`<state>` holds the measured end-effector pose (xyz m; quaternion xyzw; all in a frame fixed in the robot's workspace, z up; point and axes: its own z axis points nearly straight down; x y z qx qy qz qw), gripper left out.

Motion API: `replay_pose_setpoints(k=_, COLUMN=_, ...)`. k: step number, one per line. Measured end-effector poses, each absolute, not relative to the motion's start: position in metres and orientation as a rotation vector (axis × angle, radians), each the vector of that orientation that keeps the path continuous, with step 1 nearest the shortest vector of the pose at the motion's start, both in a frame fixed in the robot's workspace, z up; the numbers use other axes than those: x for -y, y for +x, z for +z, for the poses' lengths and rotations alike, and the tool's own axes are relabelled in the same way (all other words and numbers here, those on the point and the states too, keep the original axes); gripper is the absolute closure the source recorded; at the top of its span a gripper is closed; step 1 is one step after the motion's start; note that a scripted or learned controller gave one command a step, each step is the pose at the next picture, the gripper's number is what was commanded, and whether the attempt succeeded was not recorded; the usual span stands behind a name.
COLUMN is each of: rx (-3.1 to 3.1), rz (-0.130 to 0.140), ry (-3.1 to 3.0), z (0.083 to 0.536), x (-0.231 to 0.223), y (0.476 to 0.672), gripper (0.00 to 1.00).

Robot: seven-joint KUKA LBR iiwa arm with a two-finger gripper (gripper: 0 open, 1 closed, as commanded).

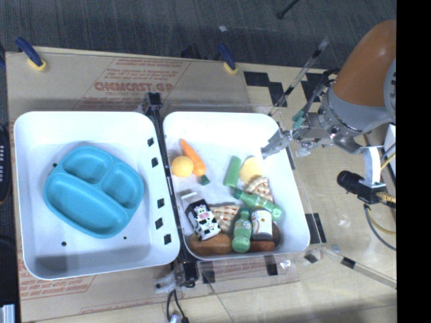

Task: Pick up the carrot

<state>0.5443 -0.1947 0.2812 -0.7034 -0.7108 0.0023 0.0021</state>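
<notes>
In the right-hand white bin (286,200), the small orange carrot (192,155) with its green stub lies near the far-left corner, touching a round yellow fruit (181,166), long axis slanting from far-left to near-right. The grey two-finger gripper (275,144) hangs over this bin's right rim, well apart from the carrot, which lies to its left; I cannot tell how it is set.

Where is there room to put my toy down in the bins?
Bare floor: around the blue tray in the left bin, and the right bin's top strip above the carrot. Its bottom half is crowded with toys.
</notes>
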Motion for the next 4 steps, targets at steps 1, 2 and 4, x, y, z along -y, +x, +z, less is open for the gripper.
replay_pose_setpoints(k=1, rx=2.037, rz=0.014, ry=-2.373, z=0.169, x=0.105, y=0.559, gripper=0.0)
replay_pose_setpoints(k=2, rx=1.774, rz=0.018, ry=-2.588, z=0.092, x=0.103, y=0.586, gripper=0.0)
replay_pose_setpoints(k=4, rx=1.637, rz=0.009, ry=-2.674, z=0.193, x=0.052, y=0.519, gripper=1.0)
